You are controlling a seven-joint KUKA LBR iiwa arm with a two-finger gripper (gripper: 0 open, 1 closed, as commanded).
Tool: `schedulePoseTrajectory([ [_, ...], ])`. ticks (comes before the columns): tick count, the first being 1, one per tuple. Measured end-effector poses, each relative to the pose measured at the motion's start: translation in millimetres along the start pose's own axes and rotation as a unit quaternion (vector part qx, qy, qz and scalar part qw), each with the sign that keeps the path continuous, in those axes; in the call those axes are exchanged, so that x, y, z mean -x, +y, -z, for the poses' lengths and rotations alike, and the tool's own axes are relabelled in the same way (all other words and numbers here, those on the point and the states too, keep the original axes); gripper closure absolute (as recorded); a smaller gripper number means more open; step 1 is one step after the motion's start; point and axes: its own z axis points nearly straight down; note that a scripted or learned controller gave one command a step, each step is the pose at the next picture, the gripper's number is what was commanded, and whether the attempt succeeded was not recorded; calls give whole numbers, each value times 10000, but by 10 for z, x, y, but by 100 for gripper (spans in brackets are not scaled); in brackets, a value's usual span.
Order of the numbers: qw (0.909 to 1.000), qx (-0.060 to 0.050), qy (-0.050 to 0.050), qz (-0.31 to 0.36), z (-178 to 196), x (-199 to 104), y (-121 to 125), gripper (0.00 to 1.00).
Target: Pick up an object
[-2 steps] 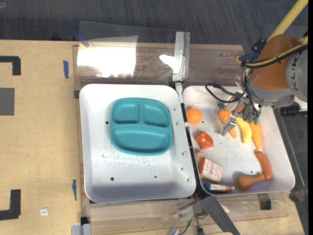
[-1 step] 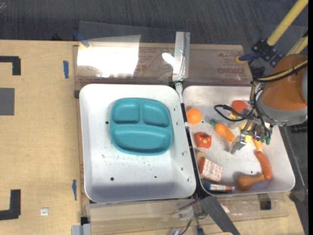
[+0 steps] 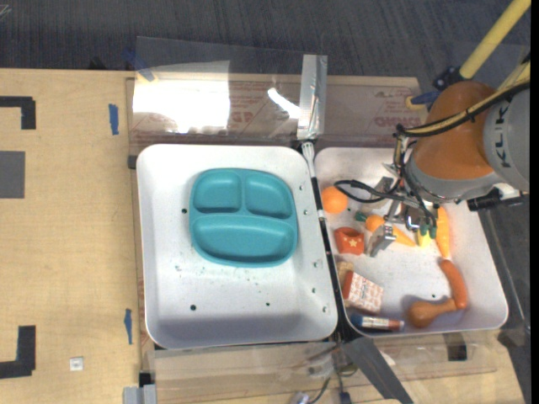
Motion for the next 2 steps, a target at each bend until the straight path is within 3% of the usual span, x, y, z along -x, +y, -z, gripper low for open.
schedulePoseTrajectory([
  [1, 10000, -3, 9, -9, -2, 49, -7, 0],
  [2, 10000, 1, -68, -4, 144, 91, 6, 100],
])
